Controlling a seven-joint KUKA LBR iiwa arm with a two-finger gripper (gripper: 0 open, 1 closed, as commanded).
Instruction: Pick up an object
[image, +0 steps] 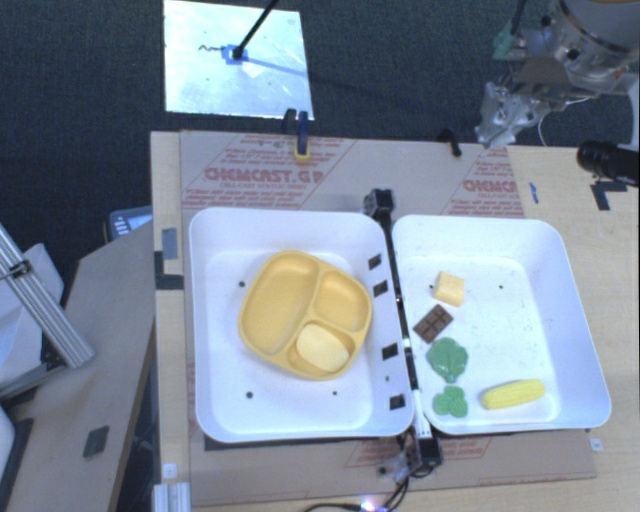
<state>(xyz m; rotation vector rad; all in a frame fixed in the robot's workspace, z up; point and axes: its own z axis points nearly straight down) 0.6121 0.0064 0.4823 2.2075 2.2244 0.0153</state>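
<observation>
We see the pale wooden surface (570, 180) ringed by dark carpet (80, 90); above it the pincer (497, 122) hangs, grip unreadable.

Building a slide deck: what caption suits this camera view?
Pincer raised beyond the right bin of toy food; yellow divided plate in the left bin.

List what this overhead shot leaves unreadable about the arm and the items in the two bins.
- Claw, camera view: small and blurred at the top right; whether it is open or shut cannot be told.
- Arm: cut off by the top and right edges.
- Pale yellow item in the yellow divided tray: same colour as the tray, identity unclear.
- Two green pieces in the right bin: too small to identify.
</observation>
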